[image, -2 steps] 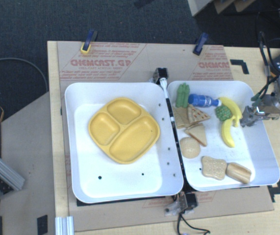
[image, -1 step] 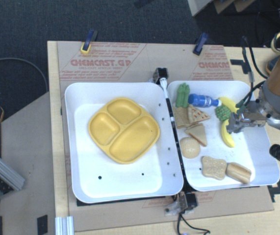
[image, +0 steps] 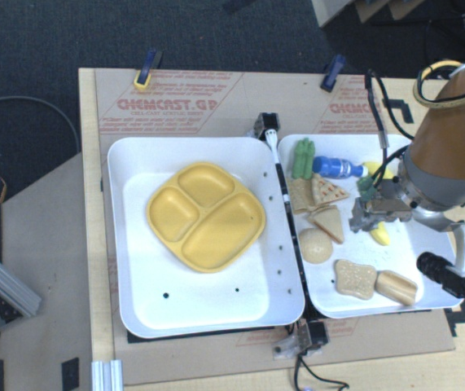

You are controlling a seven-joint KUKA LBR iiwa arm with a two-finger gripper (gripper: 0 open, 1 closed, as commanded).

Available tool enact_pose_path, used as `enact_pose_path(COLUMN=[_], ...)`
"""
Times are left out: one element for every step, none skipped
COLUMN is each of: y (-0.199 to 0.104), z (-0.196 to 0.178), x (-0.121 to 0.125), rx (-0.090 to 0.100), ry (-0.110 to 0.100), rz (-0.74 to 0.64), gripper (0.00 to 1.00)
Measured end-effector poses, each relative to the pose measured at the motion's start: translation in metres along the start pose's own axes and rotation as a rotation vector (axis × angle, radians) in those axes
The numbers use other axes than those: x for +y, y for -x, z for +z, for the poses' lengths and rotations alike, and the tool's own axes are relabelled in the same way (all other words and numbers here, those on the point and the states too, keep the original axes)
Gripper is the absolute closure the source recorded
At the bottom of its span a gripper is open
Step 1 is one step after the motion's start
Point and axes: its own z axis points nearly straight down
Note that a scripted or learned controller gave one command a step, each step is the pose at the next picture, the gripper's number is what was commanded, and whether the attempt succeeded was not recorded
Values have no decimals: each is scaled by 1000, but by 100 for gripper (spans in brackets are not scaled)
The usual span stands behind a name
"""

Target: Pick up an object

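Objects: we see toy food crowded in the right bin — a green piece, a blue bottle, tan wedges, a pale round piece, a bread slice and a tan roll.
Yellow piece: it peeks out just below the jaws.
Jaws: the gripper sits low over the right bin; we cannot tell how wide it stands or whether it holds anything.
Left bin: it carries a yellow divided plate.
Table: we see brown board beneath both bins.

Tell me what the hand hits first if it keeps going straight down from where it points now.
Probably the yellow item just under the hand, or the right bin floor beside it; depth is hard to judge here.
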Motion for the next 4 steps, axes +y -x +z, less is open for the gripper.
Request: enact_pose_path(y=[-58,-118,-115,-130], z=[-10,2,-11,-7], x=[-9,-5,-3,-8], rx=[0,0,-4,-3], ry=[1,-1,6,1], rz=[-2,-2,4,3], gripper=[100,100,100,100])
